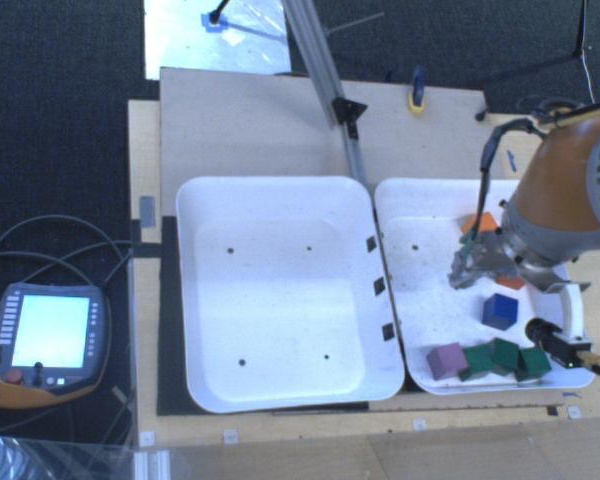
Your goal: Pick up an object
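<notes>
My end effector (467, 268) hangs low in the right bin (420, 228), near an orange block (483, 222). Blue block (500, 311), purple block (445, 360) and green blocks (500, 357) lie nearby.

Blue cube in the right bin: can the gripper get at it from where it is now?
Probably yes. The blue cube sits apart from the purple block and green blocks, with bare bin floor around it. The gripper hangs just up-left of it, nothing between them.

Arm (570, 183) in from the right, orange band topmost, wrist pitched down toward lower left. Claw (467, 268) low, pointing left-down, grey and blurred. Black cable loops over the wrist's upper side.
</notes>
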